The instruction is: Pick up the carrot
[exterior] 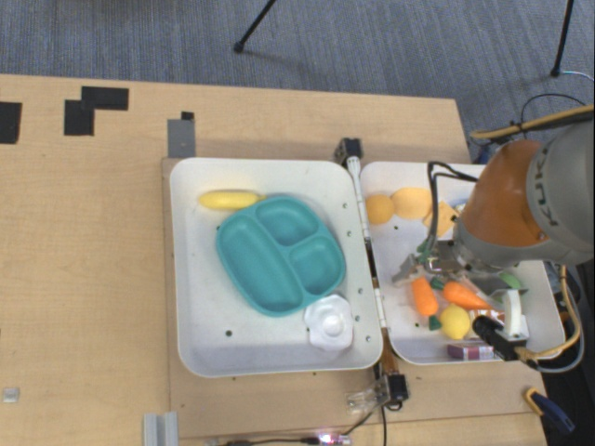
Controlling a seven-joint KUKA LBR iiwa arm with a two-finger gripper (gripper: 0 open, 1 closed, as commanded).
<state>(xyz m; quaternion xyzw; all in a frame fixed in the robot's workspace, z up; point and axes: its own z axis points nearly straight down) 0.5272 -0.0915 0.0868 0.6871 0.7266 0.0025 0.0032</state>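
Note:
Two orange carrots lie in the right bin (402, 337). The smaller carrot (425, 296) points toward the front, with a green tip at its near end. A second carrot (464, 295) lies beside it on the right, partly under the arm. My gripper (420, 268) hangs just above the top end of the smaller carrot. Its silver fingers (405, 272) are spread open, and nothing sits between them. The grey and orange arm covers the bin's right half.
Near the carrots the right bin also holds a yellow lemon (455, 322), a purple item (468, 350) at the front wall, and two yellow-orange fruits (394, 205) at the back. The left bin (191, 277) holds a teal divided plate (280, 253), a yellow banana (228, 200) and a white cup (330, 322).

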